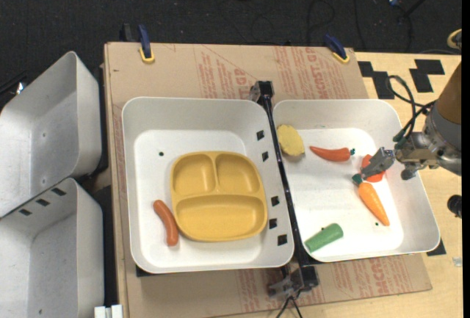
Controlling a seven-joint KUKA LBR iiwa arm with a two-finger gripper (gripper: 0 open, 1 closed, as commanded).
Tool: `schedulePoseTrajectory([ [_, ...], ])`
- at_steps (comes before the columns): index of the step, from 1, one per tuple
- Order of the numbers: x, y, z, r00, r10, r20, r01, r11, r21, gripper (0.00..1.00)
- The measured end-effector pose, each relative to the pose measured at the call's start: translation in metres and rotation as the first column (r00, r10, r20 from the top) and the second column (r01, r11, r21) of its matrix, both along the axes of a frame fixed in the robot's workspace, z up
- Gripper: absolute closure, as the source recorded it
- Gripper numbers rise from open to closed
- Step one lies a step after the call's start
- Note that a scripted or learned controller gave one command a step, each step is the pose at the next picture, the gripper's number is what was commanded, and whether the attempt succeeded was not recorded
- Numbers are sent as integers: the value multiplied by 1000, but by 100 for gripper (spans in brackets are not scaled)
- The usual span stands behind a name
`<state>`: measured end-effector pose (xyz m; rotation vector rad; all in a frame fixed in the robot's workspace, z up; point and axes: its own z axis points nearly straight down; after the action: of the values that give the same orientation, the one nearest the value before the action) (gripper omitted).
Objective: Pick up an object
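Bins: two white bins sit side by side on the bench point(191, 67), the left bin point(139, 184) and the right bin point(411, 228).
Left bin: a yellow tray point(218, 196) with three parts lies in the middle. A sausage point(166, 222) lies just beside the tray, on its left.
Right bin: a yellow lump point(291, 140) sits near the top left corner. A red pepper point(330, 153) lies beside it. A carrot point(373, 203) lies tilted near the right side. A green thing point(324, 236) lies near the bottom.
Arm: it reaches in from the right, low over the right bin.
Jaws: the gripper point(376, 164) is down by a small red thing point(374, 175), just above the carrot's top. I cannot tell if the jaws are open or closed.
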<state>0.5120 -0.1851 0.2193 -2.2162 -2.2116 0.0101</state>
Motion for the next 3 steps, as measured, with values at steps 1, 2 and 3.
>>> schedulePoseTrajectory([
  [1,3,0,6,1000,3,11,-3,1000,-3,0],
  [2,9,8,-52,1000,2,7,-2,1000,-1,0],
  [3,9,11,-111,1000,0,15,0,1000,-7,0],
])
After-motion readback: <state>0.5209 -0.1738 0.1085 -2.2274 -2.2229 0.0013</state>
